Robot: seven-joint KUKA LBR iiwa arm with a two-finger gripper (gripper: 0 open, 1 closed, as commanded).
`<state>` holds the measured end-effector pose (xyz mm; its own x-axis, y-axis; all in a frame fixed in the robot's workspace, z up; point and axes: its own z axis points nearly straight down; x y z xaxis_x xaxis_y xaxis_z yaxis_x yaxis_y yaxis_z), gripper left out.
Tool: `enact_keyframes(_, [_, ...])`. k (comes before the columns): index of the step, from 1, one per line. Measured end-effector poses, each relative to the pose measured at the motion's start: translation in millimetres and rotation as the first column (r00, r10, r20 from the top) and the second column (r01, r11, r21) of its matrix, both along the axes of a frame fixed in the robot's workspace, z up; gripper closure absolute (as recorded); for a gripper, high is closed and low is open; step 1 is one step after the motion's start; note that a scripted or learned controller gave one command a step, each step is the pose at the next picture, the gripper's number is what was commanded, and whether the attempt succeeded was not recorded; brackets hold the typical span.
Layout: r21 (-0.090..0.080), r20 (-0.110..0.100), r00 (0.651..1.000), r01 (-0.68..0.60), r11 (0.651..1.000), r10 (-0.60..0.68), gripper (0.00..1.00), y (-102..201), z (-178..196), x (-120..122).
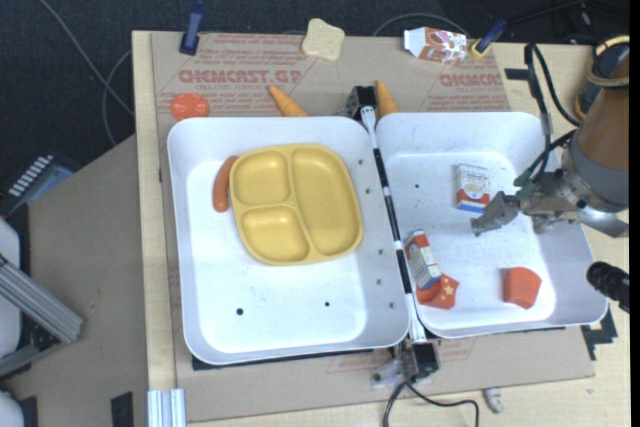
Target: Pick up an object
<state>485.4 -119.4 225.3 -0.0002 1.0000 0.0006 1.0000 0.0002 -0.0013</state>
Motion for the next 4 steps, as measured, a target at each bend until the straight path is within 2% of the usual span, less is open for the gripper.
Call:
enact_keyframes(1, [-0.001,0.001,1.0,0.0,1.0,0.0,0.0,-40,-64,83])
enact_keyframes(2, [0.0,-0.001,1.0,0.0,1.0,0.0,0.0,-48,-138,105])
enact_keyframes(3, [-0.001,0.003,1.0,-0.001,1.0,0.001,0.0,-31,-141,121])
enact_keyframes(4, [-0.002,0.005,1.0,-0.001,1.0,0.001,1.0,-31,-130,121])
